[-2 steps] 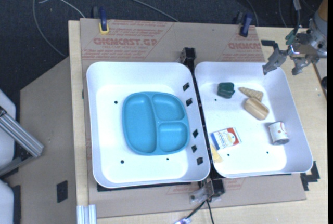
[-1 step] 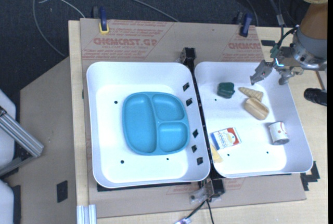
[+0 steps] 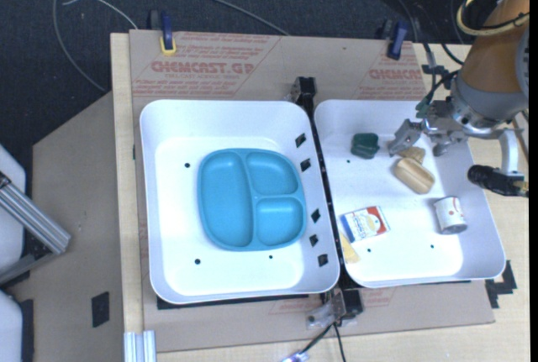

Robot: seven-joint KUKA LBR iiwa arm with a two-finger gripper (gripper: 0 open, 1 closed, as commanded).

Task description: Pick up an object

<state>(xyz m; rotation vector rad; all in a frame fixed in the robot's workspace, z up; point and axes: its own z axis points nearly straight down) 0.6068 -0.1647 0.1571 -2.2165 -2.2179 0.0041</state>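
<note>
Two white bins sit side by side on the table point(image 3: 101, 184). Lying flat in the left bin point(image 3: 160, 133) is a blue divided plate point(image 3: 250, 198). The right bin point(image 3: 471, 255) holds four things: a dark green block point(image 3: 365, 144) near the far wall, a tan wooden piece point(image 3: 414, 174) at the middle, a small silver can point(image 3: 450, 214) on its side toward the right, and a flat white, blue and red packet point(image 3: 364, 224) toward the near left. From the right, the arm (grey, orange above the wrist) brings the tool point(image 3: 422, 139) just above the tan wooden piece; whether its fingers are apart or together I cannot tell.
</note>
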